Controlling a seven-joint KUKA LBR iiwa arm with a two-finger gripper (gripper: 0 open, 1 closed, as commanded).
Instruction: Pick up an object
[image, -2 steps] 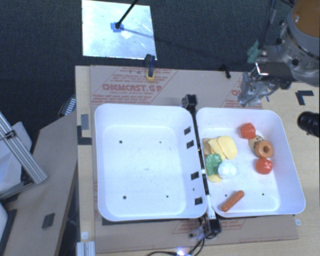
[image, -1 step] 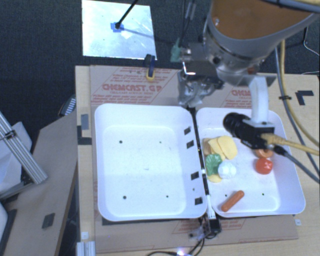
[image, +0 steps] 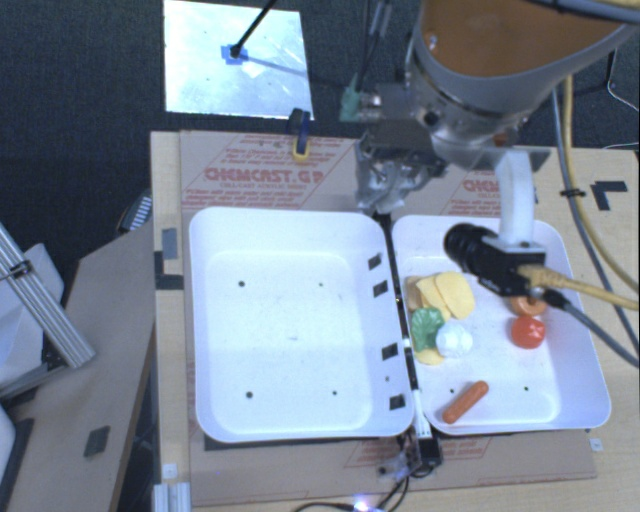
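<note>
Your arm (image: 500, 50) comes in from the upper right, its gripper (image: 385, 190) hanging above the far rim between the two bins; you cannot tell its state. In the right bin (image: 570, 400) lie glossy yellow pieces (image: 445, 293), a leafy green lump (image: 426, 324), a white ball (image: 453, 340), a smooth red tomato (image: 527, 332) and an orange sausage-shaped thing (image: 465, 401).

toy foods (image: 445, 310) lie in the right bin (image: 570, 400), beside the left bin (image: 215, 400).
</note>
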